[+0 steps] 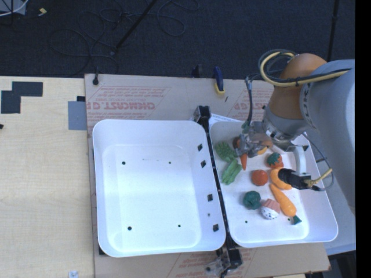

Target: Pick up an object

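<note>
Pale wooden bench supports two white bins; the right bin [324, 227] holds all the toy food, clustered for reach. At centre right of the frame, the gripper [248, 143] hovers over a small carrot [244, 161]. Finger spacing cannot be judged, and no grasp is evident.

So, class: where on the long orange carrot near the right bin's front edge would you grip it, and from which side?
Grip the orange carrot at mid-length, coming from above, closing across its narrow width. It lies flat and slants diagonally; the white piece crowds its lower left side.
</note>
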`<state>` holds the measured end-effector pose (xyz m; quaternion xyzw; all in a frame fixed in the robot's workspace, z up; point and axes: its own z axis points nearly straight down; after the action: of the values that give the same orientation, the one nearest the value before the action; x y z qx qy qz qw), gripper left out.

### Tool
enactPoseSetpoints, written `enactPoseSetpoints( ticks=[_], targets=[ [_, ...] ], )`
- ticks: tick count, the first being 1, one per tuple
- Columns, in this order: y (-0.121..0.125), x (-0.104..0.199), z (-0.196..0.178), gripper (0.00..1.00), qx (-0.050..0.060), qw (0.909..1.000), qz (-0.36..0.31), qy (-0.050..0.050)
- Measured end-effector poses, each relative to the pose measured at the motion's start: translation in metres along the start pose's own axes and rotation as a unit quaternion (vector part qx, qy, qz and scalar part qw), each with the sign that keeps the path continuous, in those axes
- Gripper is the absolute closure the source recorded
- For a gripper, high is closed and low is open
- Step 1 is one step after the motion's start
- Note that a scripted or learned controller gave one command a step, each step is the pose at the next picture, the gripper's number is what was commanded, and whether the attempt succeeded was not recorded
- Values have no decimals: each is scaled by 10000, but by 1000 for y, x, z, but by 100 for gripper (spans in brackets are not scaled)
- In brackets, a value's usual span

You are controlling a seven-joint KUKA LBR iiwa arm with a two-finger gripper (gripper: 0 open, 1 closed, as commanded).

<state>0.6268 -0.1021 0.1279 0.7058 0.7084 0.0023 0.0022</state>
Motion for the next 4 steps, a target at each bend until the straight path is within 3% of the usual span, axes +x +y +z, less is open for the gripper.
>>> enactPoseSetpoints(
  ticks=[1, 2, 3, 4],
  targets=[
    [20, 45, -64, 100, 6, 10000, -5, 8],
    [-4, 13, 33, 100, -15, 10000, 28, 0],
    [20, 18, -45, 100, -4, 10000, 10, -4],
    [18, 71, -61, 100, 32, 10000, 0, 5]
  ],
)
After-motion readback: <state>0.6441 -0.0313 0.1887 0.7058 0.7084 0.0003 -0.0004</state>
